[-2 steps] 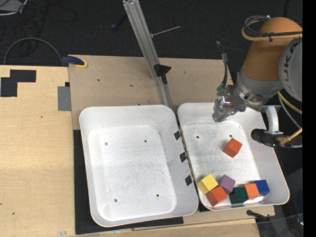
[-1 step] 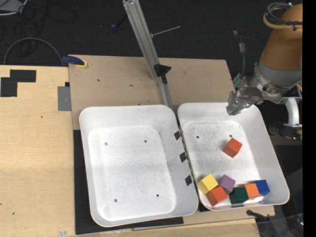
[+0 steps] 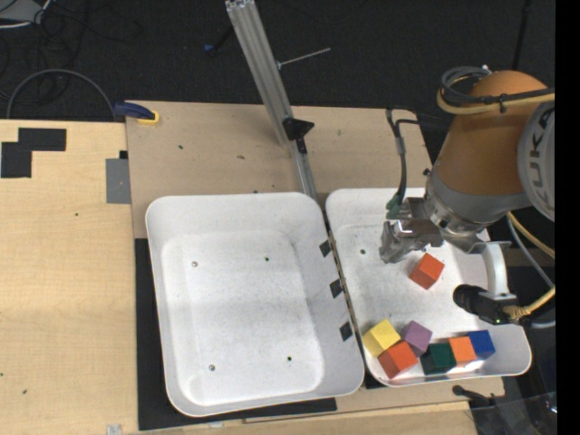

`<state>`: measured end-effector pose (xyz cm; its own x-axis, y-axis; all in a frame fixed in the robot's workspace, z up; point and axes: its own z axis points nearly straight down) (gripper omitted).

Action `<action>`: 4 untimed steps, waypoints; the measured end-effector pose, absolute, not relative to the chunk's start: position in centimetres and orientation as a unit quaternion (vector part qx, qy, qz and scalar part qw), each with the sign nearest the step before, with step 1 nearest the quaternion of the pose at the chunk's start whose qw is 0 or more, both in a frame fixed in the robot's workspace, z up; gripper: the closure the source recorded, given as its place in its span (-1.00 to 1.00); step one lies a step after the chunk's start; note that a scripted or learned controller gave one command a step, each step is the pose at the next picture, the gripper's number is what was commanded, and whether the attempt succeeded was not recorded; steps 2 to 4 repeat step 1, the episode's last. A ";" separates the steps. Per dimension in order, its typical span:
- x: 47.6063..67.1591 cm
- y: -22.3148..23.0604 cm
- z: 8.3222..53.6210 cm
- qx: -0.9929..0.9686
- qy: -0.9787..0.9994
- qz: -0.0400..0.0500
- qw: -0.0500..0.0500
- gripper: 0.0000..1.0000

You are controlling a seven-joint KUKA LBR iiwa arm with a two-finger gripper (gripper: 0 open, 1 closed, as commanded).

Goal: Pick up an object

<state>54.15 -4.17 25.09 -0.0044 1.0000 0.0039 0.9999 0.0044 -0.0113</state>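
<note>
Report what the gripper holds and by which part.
Cannot be told: the gripper hangs in the right bin, beside the orange cube.

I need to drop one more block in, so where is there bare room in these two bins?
The left bin has bare floor from wall to wall. In the right bin, the strip along the divider is free. Its near corner is crowded with blocks, and the gripper hangs beside the lone orange block.
</note>
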 end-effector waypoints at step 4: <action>50.0 -1.2 38.0 -0.706 -0.708 -0.002 -0.002 1.00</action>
